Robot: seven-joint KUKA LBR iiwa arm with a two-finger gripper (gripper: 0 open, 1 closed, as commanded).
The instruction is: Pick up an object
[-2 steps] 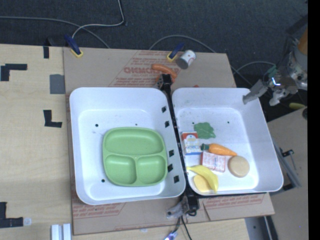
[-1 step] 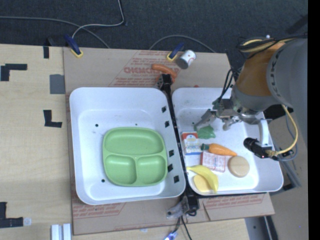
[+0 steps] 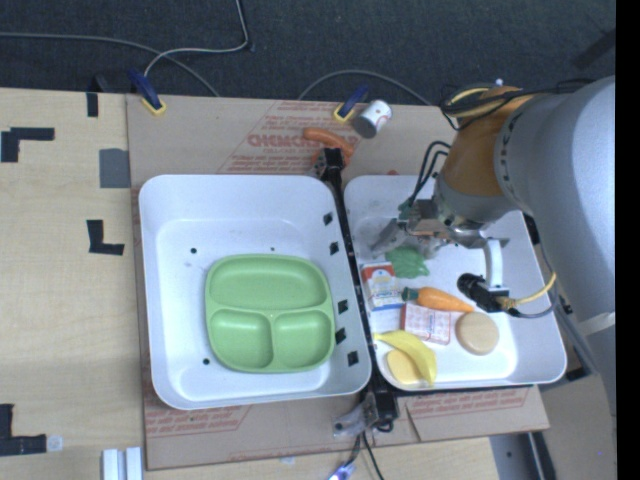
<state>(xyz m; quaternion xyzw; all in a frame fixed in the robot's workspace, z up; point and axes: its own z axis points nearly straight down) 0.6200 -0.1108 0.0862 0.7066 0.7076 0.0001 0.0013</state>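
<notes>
My gripper [image 3: 396,232] hangs low over the upper left part of the right bin [image 3: 535,358], at the end of the grey arm with the orange band [image 3: 478,158]. Just below it lies a small green object [image 3: 408,262], close to or touching the gripper tip. Further toward the front lie an orange carrot [image 3: 443,299], a yellow banana [image 3: 412,356], a round tan piece [image 3: 478,334], a red-and-white packet [image 3: 381,286] and a pinkish card [image 3: 426,322]. I see nothing lifted off the bin floor.
The left bin [image 3: 170,218] holds a green divided plate [image 3: 270,311]. A black clip divider [image 3: 340,238] runs between the bins. Cables, blue clamps and a small white cylinder [image 3: 372,118] lie on the cardboard behind the bins. The arm's bulk covers the right bin's far right side.
</notes>
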